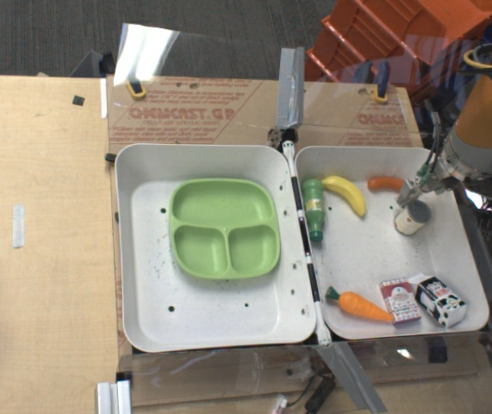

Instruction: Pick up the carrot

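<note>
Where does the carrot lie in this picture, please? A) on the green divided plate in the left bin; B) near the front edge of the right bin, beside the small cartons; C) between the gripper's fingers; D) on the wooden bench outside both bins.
B: the carrot lies near the front wall of the right bin, just left of the red carton, apart from the gripper.

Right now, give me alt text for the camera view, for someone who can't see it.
The carrot lies at the near edge of the right bin, while the gripper hovers near the bin's far side by a white cup. The left bin holds a green divided plate.
</note>
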Robot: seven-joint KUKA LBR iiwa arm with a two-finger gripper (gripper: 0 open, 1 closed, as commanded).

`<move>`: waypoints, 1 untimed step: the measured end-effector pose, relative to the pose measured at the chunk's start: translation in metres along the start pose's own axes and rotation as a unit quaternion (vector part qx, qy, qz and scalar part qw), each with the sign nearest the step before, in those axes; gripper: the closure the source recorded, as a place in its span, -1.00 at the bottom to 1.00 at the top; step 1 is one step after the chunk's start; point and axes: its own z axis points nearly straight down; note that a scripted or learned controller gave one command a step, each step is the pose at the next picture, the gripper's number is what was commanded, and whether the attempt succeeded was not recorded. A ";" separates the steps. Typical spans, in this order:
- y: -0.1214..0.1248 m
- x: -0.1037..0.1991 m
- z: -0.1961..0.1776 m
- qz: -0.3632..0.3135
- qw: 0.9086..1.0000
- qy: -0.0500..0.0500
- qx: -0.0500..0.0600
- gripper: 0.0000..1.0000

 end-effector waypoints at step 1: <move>0.000 0.000 0.000 0.000 1.000 0.000 0.000 -1.00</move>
